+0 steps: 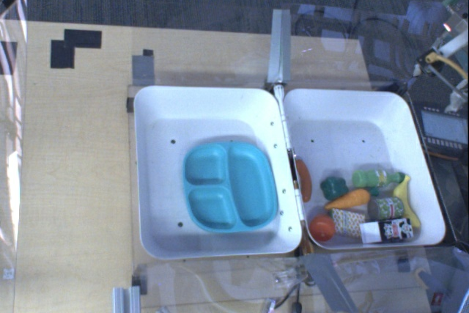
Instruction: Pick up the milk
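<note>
A light wooden table [73, 157] holds 2 shallow white plastic bins side by side. The left white bin [157, 157] has 1 thing in it: a light blue plastic plate with 3 sections [231, 185], lying flat near the middle. The right white bin [352, 121] holds a pile of toy food, all packed into its near corner. The milk, a small white carton with black spots [386, 231], lies on its side along the near wall of the right bin, at the front of the pile. Just to its left is a tan block with a criss-cross pattern [343, 219], and past that a round red tomato [322, 228]. Right behind the milk sits a small grey-green can [385, 208], touching it. A yellow banana [406, 198] curves down the right side of the pile, and its tip comes close to the milk. Farther back lie an orange carrot [349, 199], a dark green lumpy vegetable [334, 186] and a light green bottle [377, 177] on its side. A brown-orange sausage [303, 180] rests against the bin's left wall. Nothing is touching the milk from above. How wide the gripper is open, and whether it holds anything, cannot be told here.
</note>
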